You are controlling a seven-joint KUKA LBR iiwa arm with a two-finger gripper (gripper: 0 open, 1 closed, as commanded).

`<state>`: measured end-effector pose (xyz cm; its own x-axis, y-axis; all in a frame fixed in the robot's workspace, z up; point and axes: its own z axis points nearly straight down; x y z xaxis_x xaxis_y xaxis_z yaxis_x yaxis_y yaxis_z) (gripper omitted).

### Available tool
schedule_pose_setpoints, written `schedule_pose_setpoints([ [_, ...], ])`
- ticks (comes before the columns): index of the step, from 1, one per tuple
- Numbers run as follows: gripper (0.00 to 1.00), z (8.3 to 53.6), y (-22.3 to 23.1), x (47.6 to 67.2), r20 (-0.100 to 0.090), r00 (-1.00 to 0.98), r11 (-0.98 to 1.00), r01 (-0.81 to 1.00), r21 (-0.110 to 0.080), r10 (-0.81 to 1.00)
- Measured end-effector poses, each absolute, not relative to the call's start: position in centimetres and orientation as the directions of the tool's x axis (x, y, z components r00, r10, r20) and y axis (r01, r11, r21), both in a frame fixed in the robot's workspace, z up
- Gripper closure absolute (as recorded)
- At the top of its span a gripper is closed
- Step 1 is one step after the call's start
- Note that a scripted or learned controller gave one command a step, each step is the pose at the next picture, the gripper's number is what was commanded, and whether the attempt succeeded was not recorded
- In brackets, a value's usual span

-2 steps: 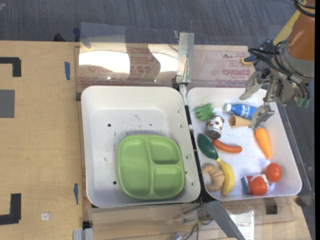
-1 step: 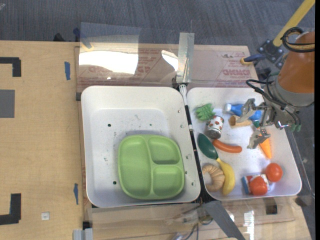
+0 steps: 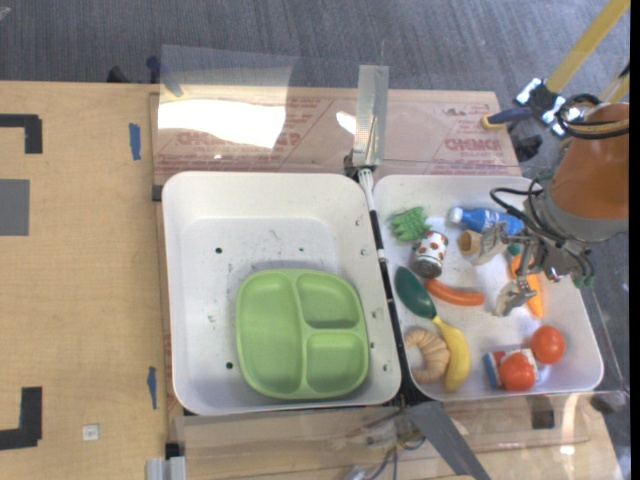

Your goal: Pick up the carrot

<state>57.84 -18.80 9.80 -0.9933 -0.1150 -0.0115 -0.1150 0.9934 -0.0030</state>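
The carrot [image 3: 535, 296] is an orange tapered piece lying in the right bin [image 3: 592, 368] near its right wall, partly hidden under the arm's wrist. My gripper [image 3: 512, 296] hangs low over the bin, right against the carrot's left side. Cables and the wrist body cover the spot where gripper and carrot meet, so I cannot tell whether the carrot is between its tips. The orange-banded arm [image 3: 592, 173] reaches in from the upper right.
Several toys share the right bin: a red-orange pepper [image 3: 455, 293], dark green vegetable [image 3: 413, 291], banana [image 3: 456, 353], croissant [image 3: 428, 356], small can [image 3: 431, 252], blue bottle [image 3: 480, 216], tomatoes [image 3: 547, 344]. The left bin [image 3: 190, 218] holds a green divided plate [image 3: 300, 333].
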Motion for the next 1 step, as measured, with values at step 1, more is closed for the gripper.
schedule_pose_setpoints([
  [1,0.0,8.86,-22.32,57.27,-0.013,-0.994,0.994,0.106,-0.002,0.106],
])
